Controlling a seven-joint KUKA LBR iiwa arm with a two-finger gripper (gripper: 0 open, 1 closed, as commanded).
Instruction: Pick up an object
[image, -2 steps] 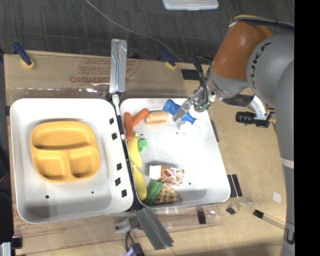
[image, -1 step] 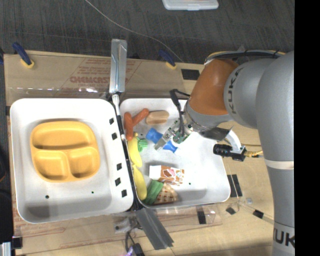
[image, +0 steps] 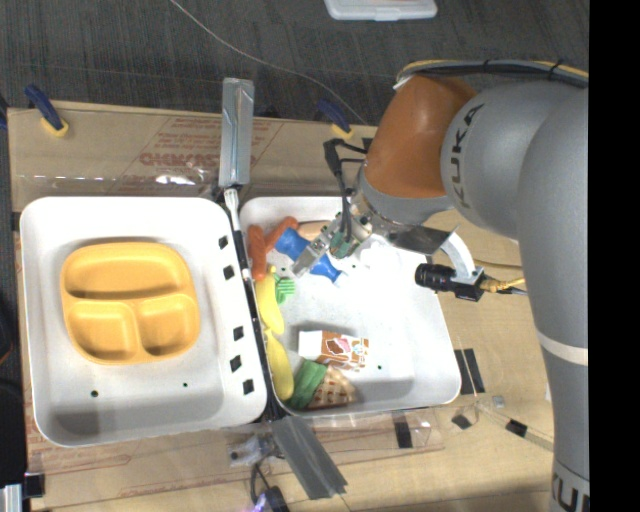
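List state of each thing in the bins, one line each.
yellow tray: upright, flat in left bin, compartments bare
blue object: lying in right bin under the gripper
banana: lying along right bin's left wall
orange carrot-like piece: lying by that wall
white packet: lying flat, near front
green item: resting at front corner

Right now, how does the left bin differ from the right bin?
The left bin holds a single yellow divided tray; the right bin holds several small things, among them a banana and a blue piece. The claw hangs over the right bin, not the left. Both are shallow, white and rounded.
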